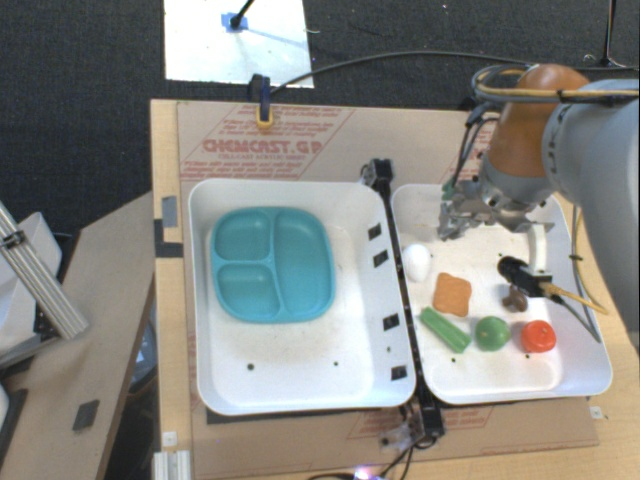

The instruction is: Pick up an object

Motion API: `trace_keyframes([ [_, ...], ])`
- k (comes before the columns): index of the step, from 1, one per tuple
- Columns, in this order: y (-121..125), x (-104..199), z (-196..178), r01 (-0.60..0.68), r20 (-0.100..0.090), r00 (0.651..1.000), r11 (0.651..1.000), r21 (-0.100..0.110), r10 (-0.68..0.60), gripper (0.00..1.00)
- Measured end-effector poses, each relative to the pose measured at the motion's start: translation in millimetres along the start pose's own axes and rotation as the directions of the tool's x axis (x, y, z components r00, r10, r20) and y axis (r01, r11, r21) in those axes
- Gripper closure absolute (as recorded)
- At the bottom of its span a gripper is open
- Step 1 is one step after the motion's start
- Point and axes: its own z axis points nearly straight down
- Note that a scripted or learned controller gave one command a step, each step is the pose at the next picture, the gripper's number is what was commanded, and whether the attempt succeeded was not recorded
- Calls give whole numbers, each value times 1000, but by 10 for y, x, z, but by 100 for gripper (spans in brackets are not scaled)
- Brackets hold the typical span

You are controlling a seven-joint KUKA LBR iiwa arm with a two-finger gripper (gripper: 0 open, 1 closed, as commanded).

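Gripper [455, 223] hangs over right bin's [585, 373] back-left corner, jaw state not discernible (nothing visibly held); white egg [416, 262] lies just forward-left of it, against bin's left wall.

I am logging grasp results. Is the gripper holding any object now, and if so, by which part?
Nothing is held, as far as the view shows: the gripper hangs over the right bin, above the white egg, with no object between its fingers.
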Motion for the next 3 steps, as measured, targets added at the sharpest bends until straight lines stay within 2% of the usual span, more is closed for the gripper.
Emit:
trace_keyframes([
  [1,3,-57,-437,-1,0,1000,1000,2,1,100],
  [3,-144,39,-1437,4,0,1000,1000,1,-4,100],
])
